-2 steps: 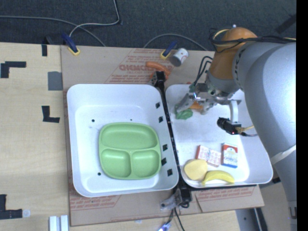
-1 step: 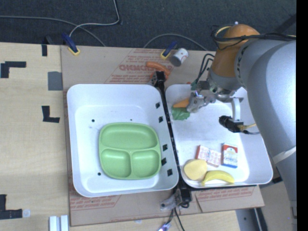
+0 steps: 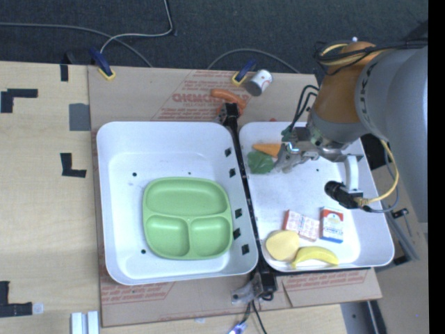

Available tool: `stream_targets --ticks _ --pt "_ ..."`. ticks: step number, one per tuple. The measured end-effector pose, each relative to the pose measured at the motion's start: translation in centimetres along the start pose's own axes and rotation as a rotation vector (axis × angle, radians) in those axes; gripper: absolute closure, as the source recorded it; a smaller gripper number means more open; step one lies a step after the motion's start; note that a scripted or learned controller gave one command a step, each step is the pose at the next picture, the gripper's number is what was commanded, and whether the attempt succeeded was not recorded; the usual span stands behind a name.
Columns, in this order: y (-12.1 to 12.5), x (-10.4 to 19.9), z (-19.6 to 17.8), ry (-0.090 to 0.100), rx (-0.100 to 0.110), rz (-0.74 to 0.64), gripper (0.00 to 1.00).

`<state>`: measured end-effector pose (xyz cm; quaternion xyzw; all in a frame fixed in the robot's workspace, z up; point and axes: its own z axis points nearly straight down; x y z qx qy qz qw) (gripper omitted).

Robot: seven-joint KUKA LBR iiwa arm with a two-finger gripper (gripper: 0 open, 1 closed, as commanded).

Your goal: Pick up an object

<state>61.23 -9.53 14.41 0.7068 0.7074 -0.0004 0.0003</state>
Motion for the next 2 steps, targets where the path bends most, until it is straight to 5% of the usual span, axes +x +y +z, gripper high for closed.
stream_targets --ticks 1,2 --pt "-4.17 -1.33 1.35 0.001 0.003 0.001 1.00" --pt "-4.14 -1.30 1.33 0.001 0.002 0.000 0.00"
